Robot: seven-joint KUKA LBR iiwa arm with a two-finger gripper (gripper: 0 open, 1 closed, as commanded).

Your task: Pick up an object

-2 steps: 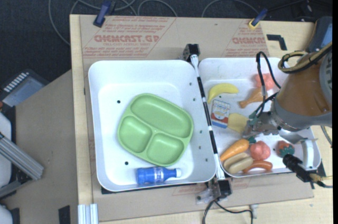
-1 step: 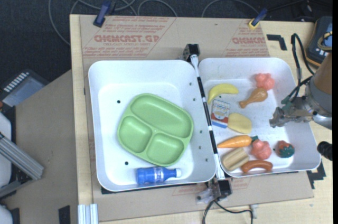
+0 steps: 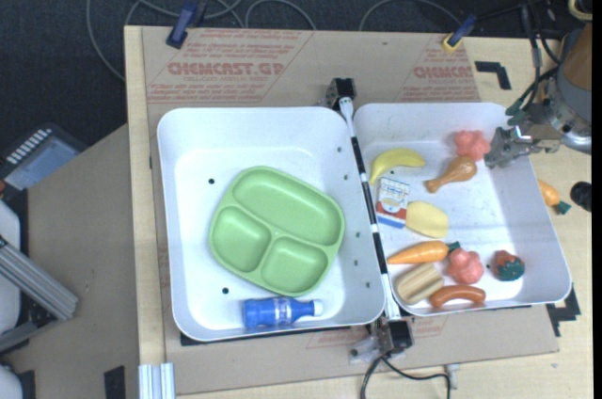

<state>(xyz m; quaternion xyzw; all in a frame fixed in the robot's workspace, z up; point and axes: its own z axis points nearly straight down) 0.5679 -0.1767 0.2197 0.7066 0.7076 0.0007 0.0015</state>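
Overhead, two bins (image 3: 179,199); one green tray (image 3: 275,228), one blue bottle (image 3: 279,312); fingers (image 3: 503,146) (state unclear).

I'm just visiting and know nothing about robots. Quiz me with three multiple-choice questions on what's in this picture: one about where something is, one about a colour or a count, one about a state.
1. Where does the blue plastic bottle lie?
A. in the left bin, near its front edge
B. in the right bin
C. on the dark floor

2. What colour is the divided plastic tray?
A. red
B. light green
C. black

3. How does the blue plastic bottle rest?
A. upright on its base
B. on its side
C. raised in the gripper

Answers:
1. A, it lies in the left white bin, below the tray.
2. B, the three-compartment tray is pale green.
3. B, its length runs flat along the bin floor, while the gripper hangs over the right white bin's far edge.
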